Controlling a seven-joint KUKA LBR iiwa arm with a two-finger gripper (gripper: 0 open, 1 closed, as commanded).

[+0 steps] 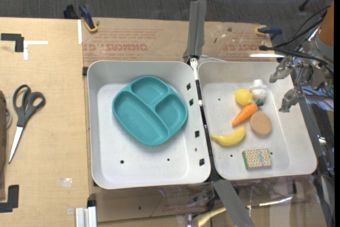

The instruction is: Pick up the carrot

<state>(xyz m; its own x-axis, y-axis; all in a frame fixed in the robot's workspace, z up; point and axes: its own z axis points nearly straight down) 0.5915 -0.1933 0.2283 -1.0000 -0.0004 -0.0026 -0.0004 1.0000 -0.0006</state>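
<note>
While two white bins sit side by side on the bench, the carrot (245, 114) lies in the right bin (297, 162), tilted with its thick end up and to the right, near the middle of the bin floor. Five other small things share that bin with it. One yellow lemon (243, 96) sits just above the carrot, and one small white and teal object (258, 92) is beside the lemon, touching or nearly touching the carrot's top end. One round tan disc (261, 124) rests just to the right of the carrot's lower half. One banana (229, 137) lies below the carrot's tip, curving toward the left. One speckled rectangular sponge (257, 158) lies nearest the bin's front edge, apart from the rest.

One teal plate (150, 110) with three compartments rests in the left bin (101, 167).

One gripper (291, 89) hangs at the right bin's far right rim, well apart from the carrot, with the grey arm and cables behind it. Its two metal fingers (289, 99) look spread apart, and nothing is between them.

On the wooden bench top (48, 167) to the left, one pair of scissors (23, 112) lies with grey handles. Two blue and yellow clamps (88, 18) hold the cardboard behind the bins, one at each end.
</note>
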